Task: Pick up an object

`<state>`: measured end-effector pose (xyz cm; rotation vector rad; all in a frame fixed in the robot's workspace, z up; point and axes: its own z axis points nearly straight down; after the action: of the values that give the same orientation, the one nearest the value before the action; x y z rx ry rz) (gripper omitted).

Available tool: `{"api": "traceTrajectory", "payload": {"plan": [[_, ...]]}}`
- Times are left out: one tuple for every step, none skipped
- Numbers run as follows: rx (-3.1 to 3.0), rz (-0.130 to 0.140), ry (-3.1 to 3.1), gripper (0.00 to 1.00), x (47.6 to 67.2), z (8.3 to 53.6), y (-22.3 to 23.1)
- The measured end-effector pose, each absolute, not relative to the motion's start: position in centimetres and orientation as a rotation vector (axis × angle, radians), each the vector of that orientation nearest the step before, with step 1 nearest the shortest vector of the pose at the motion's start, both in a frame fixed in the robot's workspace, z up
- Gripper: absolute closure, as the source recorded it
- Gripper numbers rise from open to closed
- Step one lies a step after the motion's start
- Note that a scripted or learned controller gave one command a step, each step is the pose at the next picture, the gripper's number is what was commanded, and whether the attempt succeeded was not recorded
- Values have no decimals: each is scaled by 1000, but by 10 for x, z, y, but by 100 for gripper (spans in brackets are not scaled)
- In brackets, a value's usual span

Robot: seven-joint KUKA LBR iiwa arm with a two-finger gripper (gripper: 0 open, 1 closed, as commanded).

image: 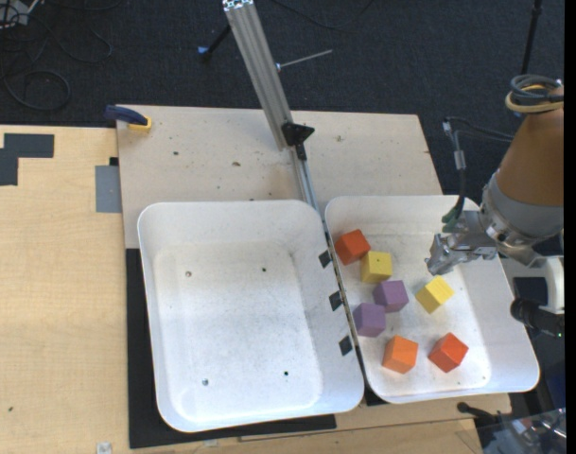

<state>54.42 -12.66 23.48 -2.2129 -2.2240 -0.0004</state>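
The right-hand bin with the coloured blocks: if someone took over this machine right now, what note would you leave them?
Gripper: low over the right bin, just above the upper yellow-block area; whether it is open or shut cannot be told. No block seen in it.
Blocks, all lying in the right bin: orange-red cube, yellow cube, two purple cubes, second yellow cube nearest the gripper, orange cube, red cube.
Left bin: beside it.
Done: nothing lifted.
Left: grasp one block and raise it.
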Motion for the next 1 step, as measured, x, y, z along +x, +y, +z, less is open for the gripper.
{"api": "traceTrajectory", "payload": {"plan": [[-2211, 0, -2225, 100, 549, 233, -65]]}}
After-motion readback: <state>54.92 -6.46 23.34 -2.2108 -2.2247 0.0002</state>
